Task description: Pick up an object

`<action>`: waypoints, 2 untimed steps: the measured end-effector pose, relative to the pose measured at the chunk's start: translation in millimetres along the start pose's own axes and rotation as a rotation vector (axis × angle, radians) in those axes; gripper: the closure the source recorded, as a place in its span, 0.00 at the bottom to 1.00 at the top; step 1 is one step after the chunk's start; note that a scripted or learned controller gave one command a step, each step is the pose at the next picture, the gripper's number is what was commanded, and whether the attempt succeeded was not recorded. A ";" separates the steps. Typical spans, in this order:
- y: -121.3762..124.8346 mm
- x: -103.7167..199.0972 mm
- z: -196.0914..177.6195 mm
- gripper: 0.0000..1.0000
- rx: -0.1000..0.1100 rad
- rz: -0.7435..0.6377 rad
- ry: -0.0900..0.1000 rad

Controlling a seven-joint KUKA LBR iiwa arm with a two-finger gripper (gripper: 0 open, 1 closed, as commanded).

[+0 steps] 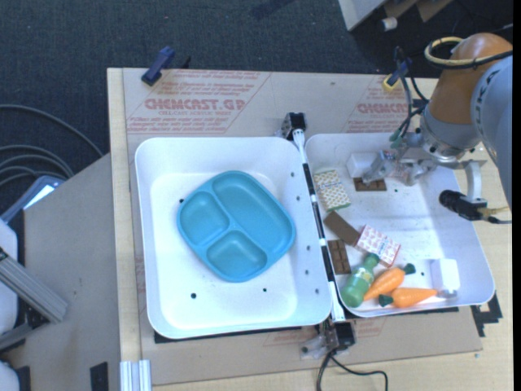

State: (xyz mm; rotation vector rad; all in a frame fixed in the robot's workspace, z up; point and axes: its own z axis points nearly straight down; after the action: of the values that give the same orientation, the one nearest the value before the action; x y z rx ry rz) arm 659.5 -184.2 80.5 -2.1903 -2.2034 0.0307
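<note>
From the fixed camera above the table (203, 96), two shallow white bins sit side by side. The left white bin (163, 292) carries a sky-blue, three-compartment plastic plate (236, 225) near its middle. The right white bin (472, 259) holds the small things. Toward its 12 o'clock side lies a small dark-brown flat block (370, 184), and just beside that, toward 2 o'clock from it, the pincer (396, 168) is low over the bin floor, reaching in on the grey arm with its orange band (464, 80). Whether the pincer is released or clenched cannot be told; nothing is seen held in it.

Other candidates lie well apart from the pincer, around 6 o'clock in the bin: a checkered green-and-white card (331, 189), a long brown bar (342, 229), a pink-speckled white packet (378, 244), a green toy bottle (360, 282), two orange toy carrots (403, 290) and a white block (446, 274).

The brown block is the nearest target. It looks light, stiff and thin, lying flat, so it is probably awkward to get under; pinching across its short sides seems best. The carrots look rounded and likely slippery.
</note>
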 end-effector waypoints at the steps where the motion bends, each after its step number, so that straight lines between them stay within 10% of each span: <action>1: -0.1 0.9 -11.1 1.00 0.001 0.001 0.003; 2: -57.2 -39.4 -58.9 1.00 -0.038 0.007 -0.011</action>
State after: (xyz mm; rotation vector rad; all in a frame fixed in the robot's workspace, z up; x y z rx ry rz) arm 604.9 -224.6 141.2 -2.2224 -2.2203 0.0011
